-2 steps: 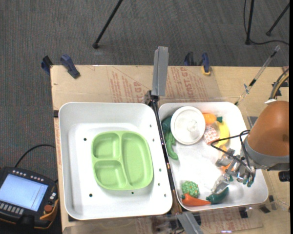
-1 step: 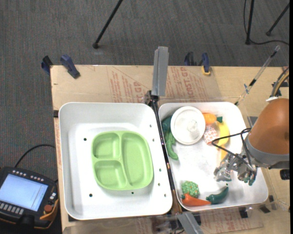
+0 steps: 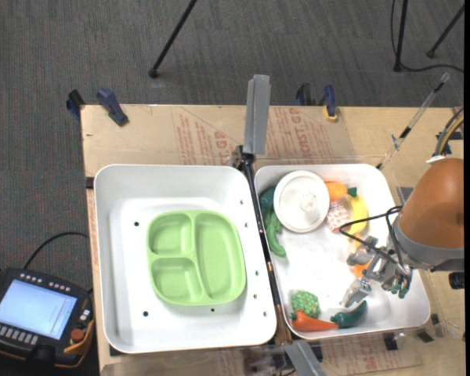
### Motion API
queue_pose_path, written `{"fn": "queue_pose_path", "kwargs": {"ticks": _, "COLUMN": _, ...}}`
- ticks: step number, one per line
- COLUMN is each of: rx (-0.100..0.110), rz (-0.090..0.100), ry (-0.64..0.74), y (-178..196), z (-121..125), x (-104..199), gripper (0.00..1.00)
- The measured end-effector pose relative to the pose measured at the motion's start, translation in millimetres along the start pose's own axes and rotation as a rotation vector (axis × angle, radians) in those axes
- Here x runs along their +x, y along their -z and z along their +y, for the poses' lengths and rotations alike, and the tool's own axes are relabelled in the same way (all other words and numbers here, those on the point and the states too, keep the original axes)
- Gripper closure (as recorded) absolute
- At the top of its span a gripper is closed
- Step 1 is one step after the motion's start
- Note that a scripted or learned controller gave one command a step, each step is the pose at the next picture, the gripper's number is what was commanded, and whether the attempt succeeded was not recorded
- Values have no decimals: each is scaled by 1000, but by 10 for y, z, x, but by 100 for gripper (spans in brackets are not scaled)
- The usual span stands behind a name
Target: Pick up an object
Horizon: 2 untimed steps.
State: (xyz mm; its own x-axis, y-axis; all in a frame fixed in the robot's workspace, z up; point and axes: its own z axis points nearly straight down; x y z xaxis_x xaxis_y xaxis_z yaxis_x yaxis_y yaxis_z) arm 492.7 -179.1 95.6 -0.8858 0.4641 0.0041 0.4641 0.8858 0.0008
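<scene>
hovering low in the right bin [image 3: 411, 304], the gripper [image 3: 359, 292] hangs just above a dark green toy [image 3: 350, 315], its grip state impossible to tell.

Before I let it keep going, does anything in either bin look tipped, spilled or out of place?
Nothing stands out. The green divided tray lies flat in the left bin. The toy foods and white lid sit loose in the right bin, and the gripper hovers above them.
</scene>
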Motion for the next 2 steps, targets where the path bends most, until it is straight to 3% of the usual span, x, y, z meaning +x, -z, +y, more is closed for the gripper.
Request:
{"fn": "queue_pose_path", "kwargs": {"ticks": 1, "rx": 0, "rz": 1, "ry": -174, "y": -94, "z": 168, "x": 56, "gripper": 0}}
{"fn": "queue_pose_path", "kwargs": {"ticks": 2, "rx": 0, "rz": -4, "ry": -238, "y": -81, "z": 298, "x": -604, "gripper": 0}}
